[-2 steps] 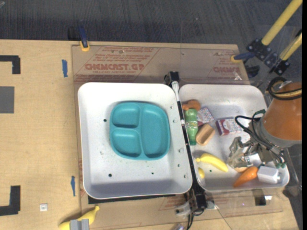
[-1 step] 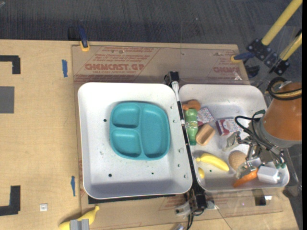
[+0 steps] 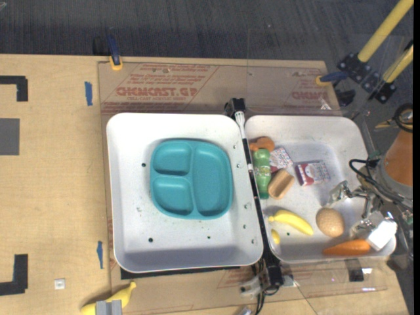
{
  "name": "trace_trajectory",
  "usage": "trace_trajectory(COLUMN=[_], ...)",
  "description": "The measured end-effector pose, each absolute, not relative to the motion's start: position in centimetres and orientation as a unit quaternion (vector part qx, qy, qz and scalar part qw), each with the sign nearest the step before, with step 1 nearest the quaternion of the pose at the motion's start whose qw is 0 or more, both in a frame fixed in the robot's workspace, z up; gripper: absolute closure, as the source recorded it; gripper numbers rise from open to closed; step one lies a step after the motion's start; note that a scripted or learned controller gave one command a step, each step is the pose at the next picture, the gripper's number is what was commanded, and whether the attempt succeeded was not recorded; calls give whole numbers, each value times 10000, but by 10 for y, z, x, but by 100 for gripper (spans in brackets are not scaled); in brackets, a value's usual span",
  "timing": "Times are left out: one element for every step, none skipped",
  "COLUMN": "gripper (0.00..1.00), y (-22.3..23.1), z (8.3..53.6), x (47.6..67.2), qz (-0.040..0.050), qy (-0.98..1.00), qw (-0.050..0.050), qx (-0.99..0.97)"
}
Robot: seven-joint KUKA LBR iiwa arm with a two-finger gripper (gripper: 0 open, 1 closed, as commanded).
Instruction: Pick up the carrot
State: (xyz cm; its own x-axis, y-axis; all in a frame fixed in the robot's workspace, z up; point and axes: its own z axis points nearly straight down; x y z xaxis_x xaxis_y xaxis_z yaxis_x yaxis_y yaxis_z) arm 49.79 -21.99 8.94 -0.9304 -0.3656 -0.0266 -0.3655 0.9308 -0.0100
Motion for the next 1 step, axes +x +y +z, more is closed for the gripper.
trace_trajectory(gripper=[0], y=[-151], z=[90], x=[496], qz=[-20], qy=[9702], qw=[92], qx=[-2422])
